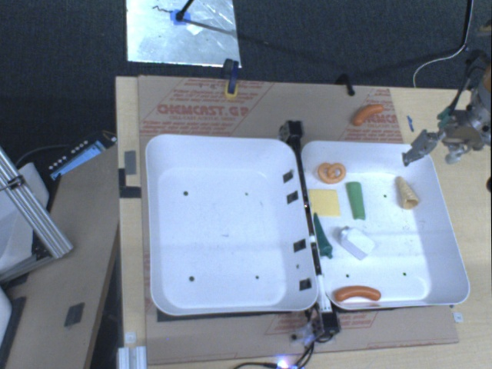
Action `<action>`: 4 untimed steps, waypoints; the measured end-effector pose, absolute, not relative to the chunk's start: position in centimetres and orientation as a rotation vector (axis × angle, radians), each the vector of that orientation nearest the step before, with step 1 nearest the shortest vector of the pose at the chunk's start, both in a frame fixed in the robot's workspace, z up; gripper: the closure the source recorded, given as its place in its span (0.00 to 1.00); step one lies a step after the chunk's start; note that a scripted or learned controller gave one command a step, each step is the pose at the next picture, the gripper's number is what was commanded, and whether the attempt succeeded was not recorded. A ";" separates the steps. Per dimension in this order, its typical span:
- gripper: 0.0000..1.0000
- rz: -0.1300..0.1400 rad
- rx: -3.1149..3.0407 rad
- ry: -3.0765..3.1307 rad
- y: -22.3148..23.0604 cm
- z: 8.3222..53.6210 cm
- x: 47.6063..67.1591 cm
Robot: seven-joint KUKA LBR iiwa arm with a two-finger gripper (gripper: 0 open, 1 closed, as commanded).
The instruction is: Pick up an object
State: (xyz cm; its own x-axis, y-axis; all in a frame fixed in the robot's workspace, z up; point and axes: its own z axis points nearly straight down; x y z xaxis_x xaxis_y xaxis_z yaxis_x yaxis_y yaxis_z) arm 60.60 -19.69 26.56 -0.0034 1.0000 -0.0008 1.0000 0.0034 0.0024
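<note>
Spread fingers are seen on the gripper, poised over the right bin's far right edge with nothing pinched. Nearest it, a cone is lain inside that bin.

A robotics lab or test cell is shown. Two white bins are set side by side on a cardboard sheet laid over a plain bench. Toy food is scattered in the right bin. Loose cables, an aluminium frame, a foil sheet and dark carpet are seen around the bench.
</note>
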 end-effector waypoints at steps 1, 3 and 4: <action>1.00 0.006 2.209 2.225 -19.7 27.7 60.7; 1.00 0.020 2.196 2.233 -6.5 52.7 63.1; 1.00 -0.015 2.224 2.237 -3.2 31.0 59.6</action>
